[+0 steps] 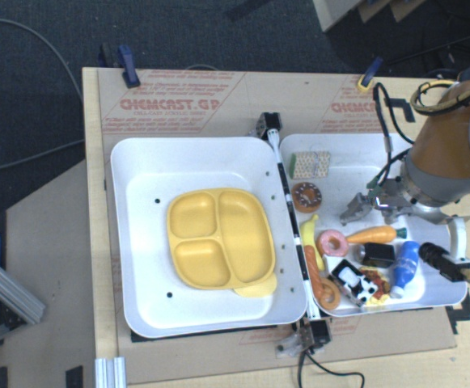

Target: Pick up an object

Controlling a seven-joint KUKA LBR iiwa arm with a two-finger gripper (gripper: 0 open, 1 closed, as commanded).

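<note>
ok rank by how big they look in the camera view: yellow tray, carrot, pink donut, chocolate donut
1. yellow tray, by far the largest
2. carrot
3. pink donut and chocolate donut look about alike, so I won't rank them

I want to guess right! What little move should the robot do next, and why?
Probably lower the tool a little toward the orange carrot just below it. The tool hovers over the right bin with nothing between its fingers, and the carrot lies close by, on top of the pile of toys, so it looks like the easiest thing to reach.
</note>
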